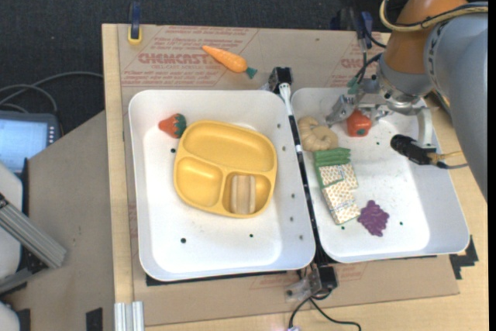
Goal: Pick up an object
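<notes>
In the right bin (434, 232), my gripper (359, 111) hangs low near the far left part, over a small red fruit (358, 123). Its fingers stand open, one on each side of the red fruit, and they do not grip it. A beige bread roll (316, 134) lies just left of the gripper. Nearer the front lie a green packet (332, 156), a pale patterned packet (339, 191) and a purple bunch of grapes (373, 218).
The left bin (155, 244) holds a yellow divided plate (225, 167) with a pale item (242, 194) in one compartment. A strawberry (172, 125) lies beside the plate. An orange carrot (225, 59) rests on the bench behind the bins.
</notes>
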Robot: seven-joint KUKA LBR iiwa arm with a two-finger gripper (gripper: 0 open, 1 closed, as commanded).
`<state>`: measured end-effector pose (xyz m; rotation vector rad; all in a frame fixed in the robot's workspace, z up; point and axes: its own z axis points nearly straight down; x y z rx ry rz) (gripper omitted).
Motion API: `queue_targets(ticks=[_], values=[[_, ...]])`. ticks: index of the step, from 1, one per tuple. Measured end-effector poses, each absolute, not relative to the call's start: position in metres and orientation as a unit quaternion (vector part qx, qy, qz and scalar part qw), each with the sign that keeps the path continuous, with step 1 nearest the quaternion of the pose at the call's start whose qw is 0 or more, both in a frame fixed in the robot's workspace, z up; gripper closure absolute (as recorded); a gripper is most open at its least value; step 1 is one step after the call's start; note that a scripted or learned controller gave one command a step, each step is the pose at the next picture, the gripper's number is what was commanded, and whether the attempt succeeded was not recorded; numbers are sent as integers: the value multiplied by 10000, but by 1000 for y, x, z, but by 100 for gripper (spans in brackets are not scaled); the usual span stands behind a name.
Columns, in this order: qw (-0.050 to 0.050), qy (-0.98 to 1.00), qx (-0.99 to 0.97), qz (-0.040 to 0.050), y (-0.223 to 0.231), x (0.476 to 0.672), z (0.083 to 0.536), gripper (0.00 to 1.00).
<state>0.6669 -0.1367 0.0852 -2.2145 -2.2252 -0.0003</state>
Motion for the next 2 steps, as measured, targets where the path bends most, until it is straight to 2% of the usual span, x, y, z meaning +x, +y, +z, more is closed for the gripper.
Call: queue_targets(ticks=[1,2], values=[[-8,-7081,-7061,-3,-140,667,96,100],[10,-7105,-7037,-27,-32,598,191,100]])
